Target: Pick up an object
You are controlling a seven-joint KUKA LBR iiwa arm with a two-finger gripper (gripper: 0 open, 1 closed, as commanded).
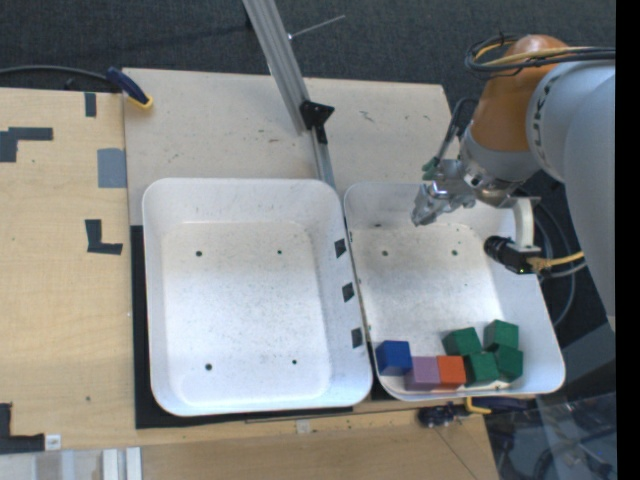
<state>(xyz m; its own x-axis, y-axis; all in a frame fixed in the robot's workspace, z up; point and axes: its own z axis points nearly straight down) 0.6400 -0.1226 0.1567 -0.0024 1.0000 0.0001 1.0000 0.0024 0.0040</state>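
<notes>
The gripper (432,211) hangs over the right bin's (420,268) far end; whether it's open I cannot tell. The blocks (455,358) sit clustered at the near edge, well apart

Grey KUKA arm with the orange band above its wrist (510,98) is reaching in from the right, wrist angling down and leftward. The metallic two-finger gripper (428,211) is hanging at the arm's end, tips pointing down, nothing seen between them.
</notes>
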